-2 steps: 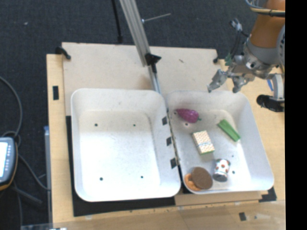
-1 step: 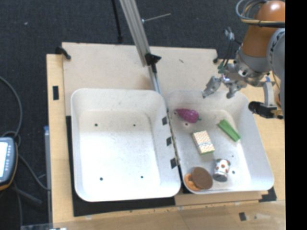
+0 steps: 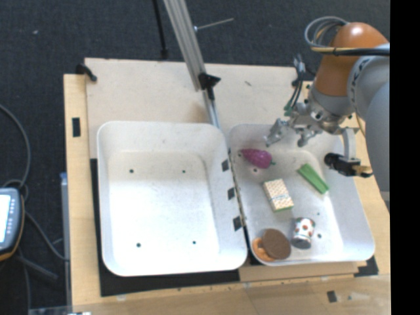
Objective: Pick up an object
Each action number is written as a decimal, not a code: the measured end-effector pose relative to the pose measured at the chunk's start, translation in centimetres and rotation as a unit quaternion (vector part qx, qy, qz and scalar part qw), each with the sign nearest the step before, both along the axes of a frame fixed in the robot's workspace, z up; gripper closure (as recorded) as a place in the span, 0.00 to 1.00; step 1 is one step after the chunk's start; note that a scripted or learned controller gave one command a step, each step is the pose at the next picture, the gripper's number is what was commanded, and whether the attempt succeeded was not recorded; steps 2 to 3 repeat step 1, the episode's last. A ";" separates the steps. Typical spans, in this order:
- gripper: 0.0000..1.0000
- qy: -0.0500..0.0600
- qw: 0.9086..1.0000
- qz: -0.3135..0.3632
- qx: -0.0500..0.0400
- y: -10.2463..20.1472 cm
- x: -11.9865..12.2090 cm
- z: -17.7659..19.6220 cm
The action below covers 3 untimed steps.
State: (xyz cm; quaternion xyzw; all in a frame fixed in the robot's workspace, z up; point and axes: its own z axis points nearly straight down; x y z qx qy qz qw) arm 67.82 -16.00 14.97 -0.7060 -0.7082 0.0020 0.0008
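My gripper (image 3: 289, 135) hangs over the far end of the right bin (image 3: 357, 231), its fingers spread open with nothing between them. Just below and left of it a purple rounded object (image 3: 256, 157) lies on the bin floor. A green block (image 3: 313, 178) lies slantwise below and right of the gripper. Further toward the front sits a cream checkered block (image 3: 278, 195). Near the front rim are a small white and red can (image 3: 302, 231) and a brown round disc (image 3: 276, 243) resting on something orange.
The left bin (image 3: 164, 195) lies beside the right one, their rims touching. A slanted metal pole (image 3: 190, 44) rises from the bench behind the bins. The grey arm (image 3: 367, 90) enters from the right above the right bin's far corner.
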 end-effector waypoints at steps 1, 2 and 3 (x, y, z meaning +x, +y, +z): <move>1.00 -0.005 1.000 0.000 -0.001 -0.1 0.2 1.6; 1.00 -0.005 1.000 0.000 -0.001 -0.1 0.2 1.6; 1.00 -0.005 1.000 0.000 -0.001 -0.1 0.2 1.6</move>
